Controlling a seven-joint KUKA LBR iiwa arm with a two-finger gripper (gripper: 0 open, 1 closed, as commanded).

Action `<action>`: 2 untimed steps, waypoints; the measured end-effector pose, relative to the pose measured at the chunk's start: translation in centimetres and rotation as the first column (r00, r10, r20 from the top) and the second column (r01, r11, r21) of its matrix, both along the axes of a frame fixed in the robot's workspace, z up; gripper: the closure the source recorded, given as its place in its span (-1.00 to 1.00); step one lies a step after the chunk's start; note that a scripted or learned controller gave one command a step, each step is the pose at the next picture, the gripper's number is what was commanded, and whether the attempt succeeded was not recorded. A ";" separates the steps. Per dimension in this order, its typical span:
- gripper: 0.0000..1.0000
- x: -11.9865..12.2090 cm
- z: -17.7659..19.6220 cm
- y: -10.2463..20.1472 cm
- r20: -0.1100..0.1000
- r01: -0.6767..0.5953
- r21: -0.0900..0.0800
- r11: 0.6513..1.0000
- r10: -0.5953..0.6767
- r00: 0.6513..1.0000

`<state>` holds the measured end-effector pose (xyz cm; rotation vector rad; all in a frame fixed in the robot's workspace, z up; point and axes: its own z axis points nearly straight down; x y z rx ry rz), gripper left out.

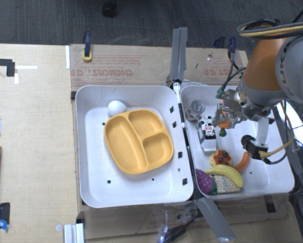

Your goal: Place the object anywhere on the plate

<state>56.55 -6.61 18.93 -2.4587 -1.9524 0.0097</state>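
The yellow divided plate (139,140) lies in the left bin (90,186), with a white egg (116,107) just beside its upper left rim. The arm (272,59) reaches over the right bin (277,181), its gripper (226,116) hanging above the bin's upper middle — whether it is open or closed cannot be told from this angle, and nothing is seen held in it. Below it lie the toys — a small black-and-white figure (208,128), a banana (227,173), purple grapes (204,181), an orange carrot (242,162) and a metal cup (196,109) near the divider.
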 end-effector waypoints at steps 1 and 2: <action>1.00 -1.9 0.1 0.5 0.001 -0.009 0.001 1.000 0.009 1.000; 1.00 0.5 8.3 3.5 0.002 -0.033 0.000 0.999 0.033 0.999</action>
